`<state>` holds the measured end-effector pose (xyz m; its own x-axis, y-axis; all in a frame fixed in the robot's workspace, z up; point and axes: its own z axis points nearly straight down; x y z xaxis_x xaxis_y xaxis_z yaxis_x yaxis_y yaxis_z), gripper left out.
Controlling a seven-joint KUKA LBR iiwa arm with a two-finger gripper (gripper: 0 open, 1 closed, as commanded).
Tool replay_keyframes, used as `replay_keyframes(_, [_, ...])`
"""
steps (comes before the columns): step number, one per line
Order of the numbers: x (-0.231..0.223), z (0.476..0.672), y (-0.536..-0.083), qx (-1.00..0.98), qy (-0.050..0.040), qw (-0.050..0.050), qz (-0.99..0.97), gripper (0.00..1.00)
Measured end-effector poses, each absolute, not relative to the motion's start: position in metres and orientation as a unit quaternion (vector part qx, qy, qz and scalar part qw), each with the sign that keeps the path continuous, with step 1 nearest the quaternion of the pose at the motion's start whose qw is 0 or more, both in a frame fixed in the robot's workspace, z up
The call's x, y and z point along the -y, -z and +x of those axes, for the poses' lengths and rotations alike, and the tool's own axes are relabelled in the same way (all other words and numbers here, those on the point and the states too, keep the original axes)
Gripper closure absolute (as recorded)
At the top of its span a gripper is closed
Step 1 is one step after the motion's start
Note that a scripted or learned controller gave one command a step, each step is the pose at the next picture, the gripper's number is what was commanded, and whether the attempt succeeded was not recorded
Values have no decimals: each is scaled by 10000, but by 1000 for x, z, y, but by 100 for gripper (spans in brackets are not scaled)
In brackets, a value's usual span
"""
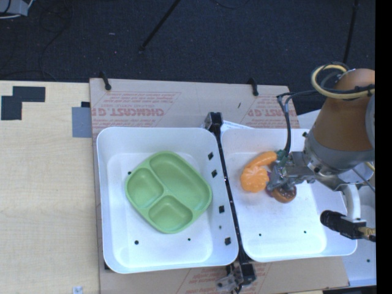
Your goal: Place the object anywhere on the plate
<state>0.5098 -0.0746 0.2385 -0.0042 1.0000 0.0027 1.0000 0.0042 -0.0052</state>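
Camera view: end effector (pixel 280 177) low in right bin (pixel 288 250) — finger state unclear — beside orange object (pixel 255 175); green plate (pixel 168 192) left.

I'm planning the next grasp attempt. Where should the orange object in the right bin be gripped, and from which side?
Probably across the narrow upper lobe of the orange object, coming straight down from above. It lies flat on the right bin floor, its curved body thinner there than at the rounded lower end. The end effector and a small brown item crowd its right side.

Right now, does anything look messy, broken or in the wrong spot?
Nothing looks spilled or broken. The green plate lies flat in the left bin, a bit turned. The orange object and a small brown thing sit in the right bin, beside the gripper.
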Motion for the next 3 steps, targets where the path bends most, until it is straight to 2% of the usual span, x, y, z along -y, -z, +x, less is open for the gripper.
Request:
replay_keyframes(1, [22, 522, -226, 7084, -14, 29, -7058, 100])
replay_keyframes(3, [-94, 528, -225, 7088, -12, 19, -7054, 100])
